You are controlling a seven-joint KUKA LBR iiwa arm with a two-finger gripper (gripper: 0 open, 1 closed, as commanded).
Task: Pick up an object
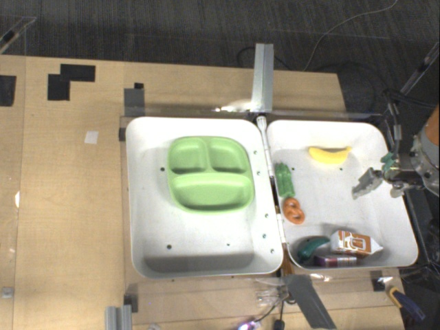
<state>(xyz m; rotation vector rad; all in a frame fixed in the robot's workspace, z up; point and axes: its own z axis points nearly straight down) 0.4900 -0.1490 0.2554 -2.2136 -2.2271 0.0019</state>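
The right bin [385,143] holds a yellow banana [328,155] near its far wall. A green leafy piece [283,180] and an orange pretzel [293,210] lie along its left wall. At the near wall lie a small brown-and-white carton [355,243], a dark teal object [311,246] and a purple stick [337,259]. My gripper [380,186] hangs over the right side of this bin, right of the pretzel and below the banana. It is open, with nothing between its fingers [364,183].
The left bin [148,205] holds a green divided plate [209,172]. A metal post [264,78] stands behind the divide between the bins. Bare white floor lies in the middle of the right bin, and wooden bench surrounds both.
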